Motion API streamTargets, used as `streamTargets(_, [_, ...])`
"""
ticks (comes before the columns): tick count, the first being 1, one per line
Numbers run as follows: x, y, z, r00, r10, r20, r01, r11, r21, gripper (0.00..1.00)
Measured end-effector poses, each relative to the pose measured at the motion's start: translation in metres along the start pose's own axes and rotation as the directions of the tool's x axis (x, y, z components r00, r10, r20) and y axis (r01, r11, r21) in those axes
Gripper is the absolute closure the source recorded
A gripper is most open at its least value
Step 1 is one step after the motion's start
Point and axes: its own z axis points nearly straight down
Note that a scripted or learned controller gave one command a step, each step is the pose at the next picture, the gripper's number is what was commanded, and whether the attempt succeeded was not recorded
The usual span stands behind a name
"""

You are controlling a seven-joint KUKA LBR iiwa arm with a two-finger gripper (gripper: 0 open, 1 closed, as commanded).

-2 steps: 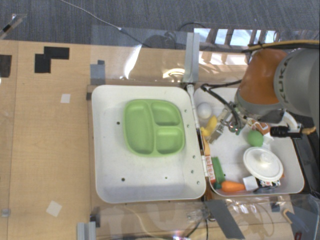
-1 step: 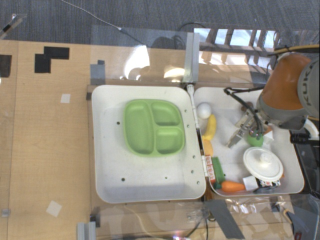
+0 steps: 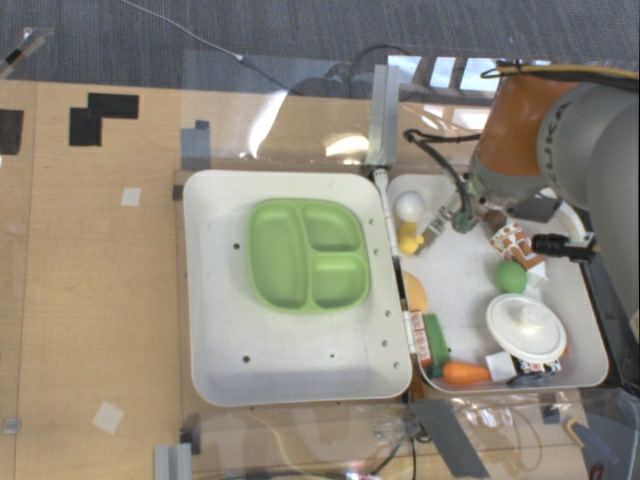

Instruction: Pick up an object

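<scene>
Objects for picking sit in the right bin (image 3: 592, 308), and from my console I can count them off in the camera view. A white ball (image 3: 409, 206) lies at the far left corner, with a yellow piece (image 3: 408, 239) just below it against the left wall. A pale orange, rounded item (image 3: 413, 292) rests further along that wall, and a green-and-red packet (image 3: 430, 338) lies near the front left. An orange carrot-shaped toy (image 3: 465, 373) lies along the front edge. A white lidded pot (image 3: 526, 329) stands toward the front right, with a small dark item (image 3: 502, 366) just beside it. A green ball (image 3: 511, 276) sits near the middle right, touching a red-and-white patterned piece (image 3: 510, 238) just behind it.

The left bin (image 3: 220, 358) holds a green divided plate (image 3: 306, 254) lying flat near its middle.

The arm (image 3: 560, 128) comes in from the right over the far part of the right bin, its orange band showing above the wrist. The gripper (image 3: 450, 222) hangs low over the bin's far side, near the yellow piece and the white ball. I cannot tell from this angle how its jaws stand, and I see nothing held between them.
</scene>
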Motion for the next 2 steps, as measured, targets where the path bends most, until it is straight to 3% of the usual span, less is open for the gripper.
streamTargets(1, [-0.012, -0.078, -0.001, 0.999, 0.052, 0.002, -0.052, 0.999, 0.004, 0.0])
streamTargets(2, [-0.014, -0.071, -0.017, 0.999, 0.041, 0.018, -0.041, 0.999, -0.007, 1.0])
